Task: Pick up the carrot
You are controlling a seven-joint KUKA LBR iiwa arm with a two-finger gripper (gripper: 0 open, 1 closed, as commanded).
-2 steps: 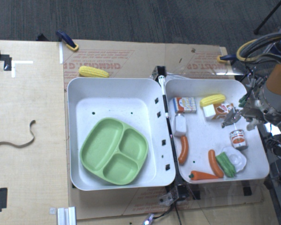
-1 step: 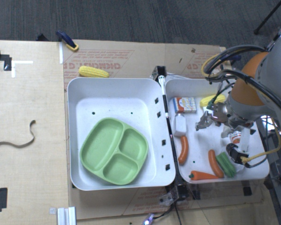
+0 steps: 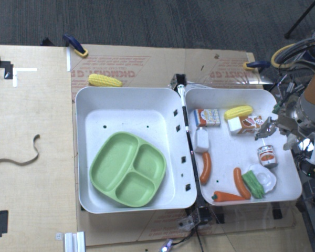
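- The carrot (image 3: 228, 196) lies flat along the near wall of the right bin (image 3: 220, 96), orange body pointing right, its dark leafy end to the left. That wall is my main worry: with the carrot pressed so close to it, one finger could land on the rim instead of beside the carrot, and the grasp would close on nothing.
- A second risk, as I judge it, is grabbing the wrong thing. Two orange-red sausages look much like the carrot: one sausage (image 3: 205, 168) left of centre, another sausage (image 3: 241, 182) just above the carrot's right end, touching a green vegetable piece (image 3: 252, 184). A descent slightly too far would pinch that sausage.
- My gripper (image 3: 268, 128) hovers over the right part of the right bin, beside a small can (image 3: 266, 155) and a red-and-white carton (image 3: 250, 123). I cannot tell whether it is spread or closed; nothing visible sits in it.
- From there the carrot is nearer to the camera and to the left, well apart, with the can and a clear plastic lid (image 3: 268, 178) between us.
- The left bin (image 3: 84, 193) holds a green divided plate (image 3: 128, 168), out of my path.
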